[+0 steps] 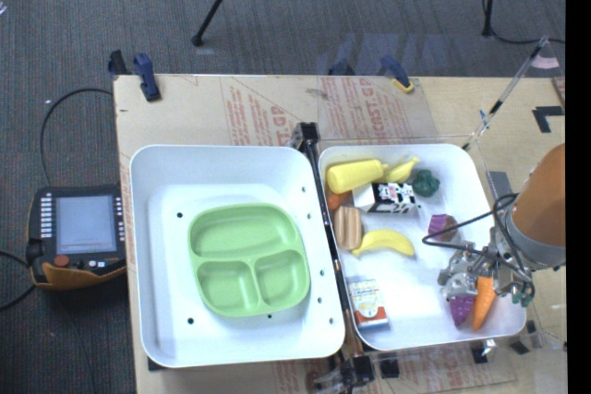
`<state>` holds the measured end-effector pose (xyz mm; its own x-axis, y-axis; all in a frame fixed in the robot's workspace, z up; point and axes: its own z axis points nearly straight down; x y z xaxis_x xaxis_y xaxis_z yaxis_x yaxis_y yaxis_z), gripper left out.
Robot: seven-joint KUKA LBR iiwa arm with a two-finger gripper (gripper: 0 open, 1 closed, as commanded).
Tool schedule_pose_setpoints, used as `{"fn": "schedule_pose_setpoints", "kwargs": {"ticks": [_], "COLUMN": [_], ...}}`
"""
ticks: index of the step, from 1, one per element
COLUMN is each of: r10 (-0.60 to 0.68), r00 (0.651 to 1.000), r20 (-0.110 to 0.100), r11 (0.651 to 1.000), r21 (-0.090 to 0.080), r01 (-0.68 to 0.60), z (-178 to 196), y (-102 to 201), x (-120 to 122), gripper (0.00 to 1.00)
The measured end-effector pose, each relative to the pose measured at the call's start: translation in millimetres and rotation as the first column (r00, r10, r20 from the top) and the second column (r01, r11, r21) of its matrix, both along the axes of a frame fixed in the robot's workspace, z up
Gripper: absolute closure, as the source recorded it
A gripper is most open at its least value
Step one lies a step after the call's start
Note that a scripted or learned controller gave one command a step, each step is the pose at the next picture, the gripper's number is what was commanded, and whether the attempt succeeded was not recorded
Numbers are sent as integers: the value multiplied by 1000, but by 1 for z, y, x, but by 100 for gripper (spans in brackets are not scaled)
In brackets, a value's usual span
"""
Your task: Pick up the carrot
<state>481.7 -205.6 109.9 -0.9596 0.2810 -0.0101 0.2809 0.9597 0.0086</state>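
The orange carrot (483, 304) lies at the near right corner of the right bin (411, 339), pointing toward the front rim, with a purple toy (459, 310) touching its left side. My gripper (487, 281) hangs right over the carrot's upper end. Its fingers (459, 272) look spread to either side of that end, open, with the carrot resting on the bin floor. The grey arm with its orange band (552, 198) comes in from the right.
The right bin also holds a yellow bottle (354, 174), a cow-patterned carton (394, 196), a green piece (426, 183), a banana (384, 242), a bun (348, 226) and a small box (368, 302). A green divided plate (248, 257) sits in the left bin (152, 198).
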Motion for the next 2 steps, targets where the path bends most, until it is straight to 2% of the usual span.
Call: {"fn": "schedule_pose_setpoints", "kwargs": {"ticks": [1, 2], "r10": [-33, 169], "r00": [999, 985], "r20": [-2, -14], "r11": [999, 986], "r21": [-2, -1], "r01": [33, -169], "z": [50, -25], "y": [51, -6], "x": [46, 51], "gripper": [100, 100]}}
